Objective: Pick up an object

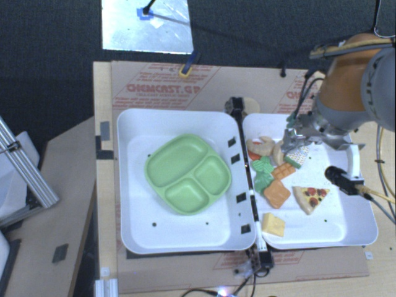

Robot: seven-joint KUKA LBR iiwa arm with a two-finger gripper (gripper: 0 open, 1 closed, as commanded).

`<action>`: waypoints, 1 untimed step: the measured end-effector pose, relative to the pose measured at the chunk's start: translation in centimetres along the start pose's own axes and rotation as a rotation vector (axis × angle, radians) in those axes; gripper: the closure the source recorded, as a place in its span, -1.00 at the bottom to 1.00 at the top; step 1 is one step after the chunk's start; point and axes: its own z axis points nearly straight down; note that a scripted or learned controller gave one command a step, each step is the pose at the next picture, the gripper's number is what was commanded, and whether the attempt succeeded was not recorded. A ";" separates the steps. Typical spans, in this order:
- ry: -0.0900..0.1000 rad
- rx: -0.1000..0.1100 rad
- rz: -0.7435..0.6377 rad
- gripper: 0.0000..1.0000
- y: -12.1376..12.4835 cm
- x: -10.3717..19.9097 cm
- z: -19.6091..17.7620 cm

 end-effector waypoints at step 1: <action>0.000 0.001 0.000 1.00 0.1 0.0 -3.1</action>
